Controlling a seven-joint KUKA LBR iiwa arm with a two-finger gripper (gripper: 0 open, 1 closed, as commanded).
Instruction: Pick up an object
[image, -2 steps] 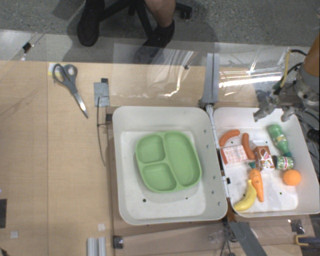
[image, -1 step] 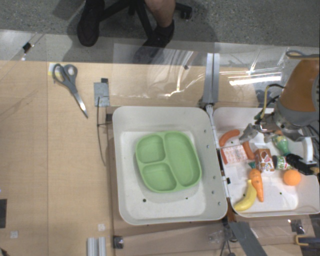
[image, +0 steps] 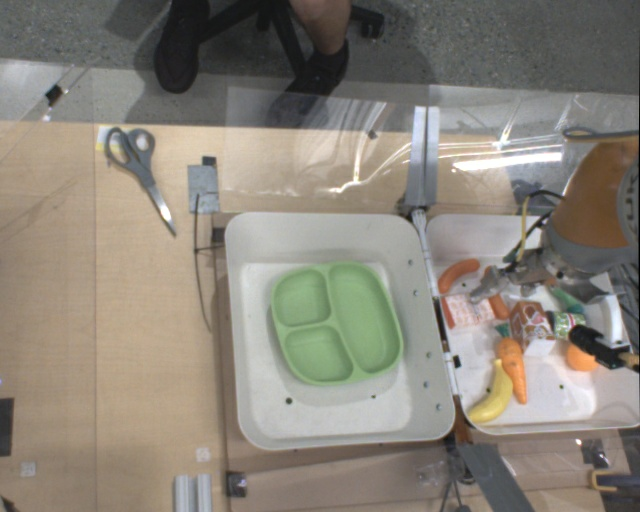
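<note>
My gripper hangs low over the right bin, reaching in from the right under the orange-banded wrist. Just left of it lies a red sausage-shaped piece. A small red-and-white carton lies right below it. Below and right of the gripper are a dark red packet, an orange carrot and a yellow banana. An orange fruit and a green item sit further right, partly hidden by the arm. Nothing is visibly held.
The left bin holds a green three-compartment plate. Scissors and a small grey clip lie on the wooden bench at the upper left. A metal post stands between the bins at the back.
</note>
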